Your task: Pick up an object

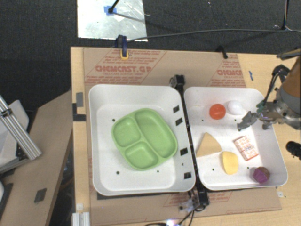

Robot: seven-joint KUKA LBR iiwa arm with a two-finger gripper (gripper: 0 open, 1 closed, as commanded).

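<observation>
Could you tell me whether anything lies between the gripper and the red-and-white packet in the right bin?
Nothing visible does. The gripper hangs over the right bin, just above the packet, with bare bin floor between them. The white egg and orange ball sit farther back, and the yellow piece nearer the front.

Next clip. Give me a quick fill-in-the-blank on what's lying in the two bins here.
1. The green divided tray lies in the ____ bin.
2. The white egg-shaped object sits right beside the ____ ball.
3. The purple object lies in the right bin's near ____ corner.
4. The tray has ____ compartments.

Missing words: left; orange; right; three
</observation>
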